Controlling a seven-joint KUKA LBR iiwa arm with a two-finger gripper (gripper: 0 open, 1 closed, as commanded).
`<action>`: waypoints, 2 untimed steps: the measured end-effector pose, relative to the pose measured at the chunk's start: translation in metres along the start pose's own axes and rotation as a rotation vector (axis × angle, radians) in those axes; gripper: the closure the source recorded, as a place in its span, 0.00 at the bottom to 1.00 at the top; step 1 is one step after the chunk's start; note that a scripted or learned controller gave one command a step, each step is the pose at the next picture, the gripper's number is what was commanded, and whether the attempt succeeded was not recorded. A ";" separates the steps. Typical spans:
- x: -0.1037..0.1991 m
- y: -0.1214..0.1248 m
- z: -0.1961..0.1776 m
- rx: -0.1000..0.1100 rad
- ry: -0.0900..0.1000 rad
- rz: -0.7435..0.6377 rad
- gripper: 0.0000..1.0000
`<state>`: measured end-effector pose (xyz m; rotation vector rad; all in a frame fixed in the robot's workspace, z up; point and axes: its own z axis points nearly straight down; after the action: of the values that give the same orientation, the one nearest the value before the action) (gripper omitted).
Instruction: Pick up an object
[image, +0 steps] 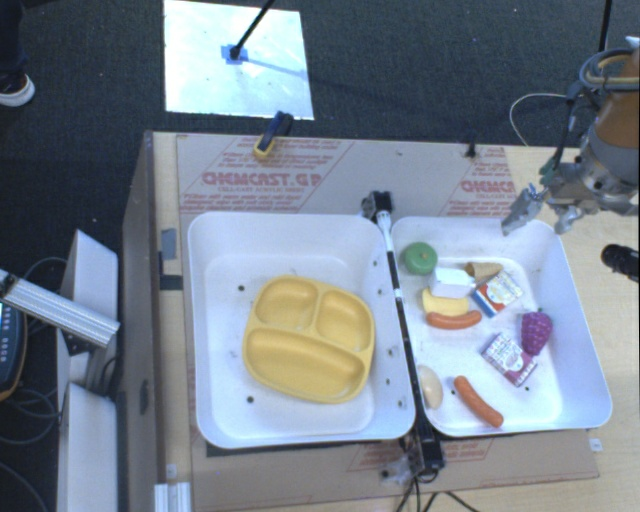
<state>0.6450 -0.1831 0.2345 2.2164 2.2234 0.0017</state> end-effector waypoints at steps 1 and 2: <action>0.067 -0.035 0.092 0.004 0.003 -0.002 0.00; 0.100 -0.055 0.150 0.002 0.001 -0.001 0.00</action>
<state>0.5896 -0.0836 0.0839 2.2176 2.2258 0.0002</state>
